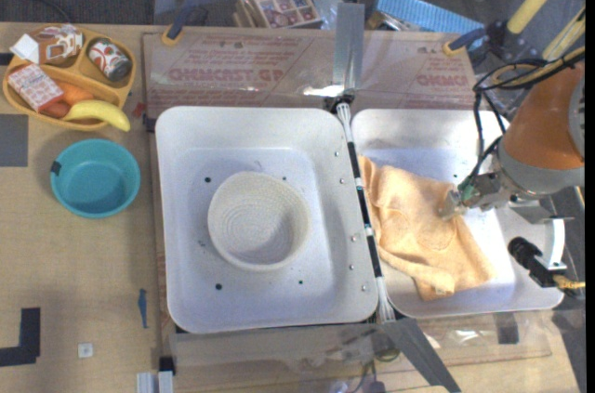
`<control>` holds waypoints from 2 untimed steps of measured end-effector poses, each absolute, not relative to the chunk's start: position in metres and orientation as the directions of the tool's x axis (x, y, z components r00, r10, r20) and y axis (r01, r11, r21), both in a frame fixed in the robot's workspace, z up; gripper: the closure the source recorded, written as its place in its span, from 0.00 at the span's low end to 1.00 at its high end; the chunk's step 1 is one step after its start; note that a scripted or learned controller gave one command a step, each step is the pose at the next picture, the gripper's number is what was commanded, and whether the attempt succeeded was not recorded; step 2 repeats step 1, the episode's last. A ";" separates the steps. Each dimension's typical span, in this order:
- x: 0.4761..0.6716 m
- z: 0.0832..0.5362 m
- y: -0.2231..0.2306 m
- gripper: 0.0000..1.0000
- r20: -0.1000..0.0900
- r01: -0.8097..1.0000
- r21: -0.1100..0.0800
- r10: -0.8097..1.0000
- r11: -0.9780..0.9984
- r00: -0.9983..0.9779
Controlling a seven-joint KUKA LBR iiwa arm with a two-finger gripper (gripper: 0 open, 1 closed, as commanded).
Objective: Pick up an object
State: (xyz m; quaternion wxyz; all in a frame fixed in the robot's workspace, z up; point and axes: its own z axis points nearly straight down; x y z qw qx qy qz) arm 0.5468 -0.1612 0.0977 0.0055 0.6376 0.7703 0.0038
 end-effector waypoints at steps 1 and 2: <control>0.563 0.148 -0.150 1.00 -0.001 0.999 0.000 0.999 0.034 -0.034; 0.563 0.148 -0.150 1.00 -0.001 0.999 0.000 0.999 0.034 -0.034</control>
